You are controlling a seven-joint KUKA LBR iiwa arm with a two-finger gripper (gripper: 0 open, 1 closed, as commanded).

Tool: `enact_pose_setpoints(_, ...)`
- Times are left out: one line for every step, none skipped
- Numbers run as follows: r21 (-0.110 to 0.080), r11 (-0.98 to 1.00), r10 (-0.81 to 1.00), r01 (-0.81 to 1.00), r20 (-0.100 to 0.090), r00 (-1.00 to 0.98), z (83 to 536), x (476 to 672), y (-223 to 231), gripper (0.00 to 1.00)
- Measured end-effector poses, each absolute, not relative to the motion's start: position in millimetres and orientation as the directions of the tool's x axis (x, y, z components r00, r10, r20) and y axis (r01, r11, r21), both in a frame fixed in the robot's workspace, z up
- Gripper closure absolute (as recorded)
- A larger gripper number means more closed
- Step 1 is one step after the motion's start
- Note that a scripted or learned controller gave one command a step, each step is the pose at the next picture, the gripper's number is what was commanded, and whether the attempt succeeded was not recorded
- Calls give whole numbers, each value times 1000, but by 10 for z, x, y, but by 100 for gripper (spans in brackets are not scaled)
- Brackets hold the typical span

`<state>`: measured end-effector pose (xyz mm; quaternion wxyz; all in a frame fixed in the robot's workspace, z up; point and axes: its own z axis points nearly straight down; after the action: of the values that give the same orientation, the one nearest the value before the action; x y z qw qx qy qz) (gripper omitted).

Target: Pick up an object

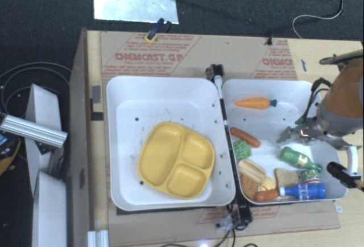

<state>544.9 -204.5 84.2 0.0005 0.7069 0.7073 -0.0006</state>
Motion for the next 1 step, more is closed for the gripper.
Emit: enact_pose_setpoints(1, 1, 1000, 1000, 1, -1, 841, 4997, -1892, 0)
